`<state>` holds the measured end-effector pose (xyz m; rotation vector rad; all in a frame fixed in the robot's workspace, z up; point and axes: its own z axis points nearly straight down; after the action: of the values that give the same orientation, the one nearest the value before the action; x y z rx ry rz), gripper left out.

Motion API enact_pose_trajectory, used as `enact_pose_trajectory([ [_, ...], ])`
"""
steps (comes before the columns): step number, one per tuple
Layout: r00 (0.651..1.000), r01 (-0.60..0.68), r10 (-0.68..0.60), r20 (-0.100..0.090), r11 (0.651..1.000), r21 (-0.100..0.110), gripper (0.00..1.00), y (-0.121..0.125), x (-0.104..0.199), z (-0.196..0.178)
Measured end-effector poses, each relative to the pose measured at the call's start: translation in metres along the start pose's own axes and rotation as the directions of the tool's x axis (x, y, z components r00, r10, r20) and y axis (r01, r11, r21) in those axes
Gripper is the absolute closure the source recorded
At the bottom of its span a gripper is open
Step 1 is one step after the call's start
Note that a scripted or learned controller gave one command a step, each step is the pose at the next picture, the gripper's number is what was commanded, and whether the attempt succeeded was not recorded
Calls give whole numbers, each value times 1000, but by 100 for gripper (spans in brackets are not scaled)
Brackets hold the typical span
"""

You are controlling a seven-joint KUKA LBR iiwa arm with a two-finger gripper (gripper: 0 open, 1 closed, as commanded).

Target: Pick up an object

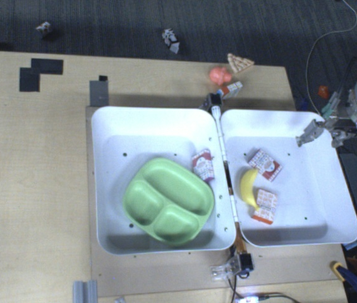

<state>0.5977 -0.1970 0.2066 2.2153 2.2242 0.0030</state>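
No legible txt; print on red-white packets (265,164) too blurred.

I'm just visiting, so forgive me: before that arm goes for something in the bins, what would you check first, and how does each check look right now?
1. Something to pick lies within the bins: ok. A banana and two small packets lie in the right bin.
2. Gripper free of any object: ok, nothing shows at its tip.
3. Gripper above a target: not ok, it hangs at the right bin's far right corner, apart from the items.
4. Finger opening: cannot tell.
5. Banana free to grab: not ok, the lower packet looks to touch it.
6. Green divided plate in the left bin: ok, out of the way.
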Motion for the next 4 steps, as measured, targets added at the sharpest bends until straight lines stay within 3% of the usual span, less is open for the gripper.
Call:
enact_pose_trajectory([
  [1,1000,2,-2,-1,1000,-3,0,41,67,120],
  [2,1000,2,-2,-2,1000,-2,0,72,111,121],
  [3,1000,6,-6,0,1000,-7,100,74,111,109],
  [4,1000,-1,1,2,1000,-3,100,72,13,72],
])
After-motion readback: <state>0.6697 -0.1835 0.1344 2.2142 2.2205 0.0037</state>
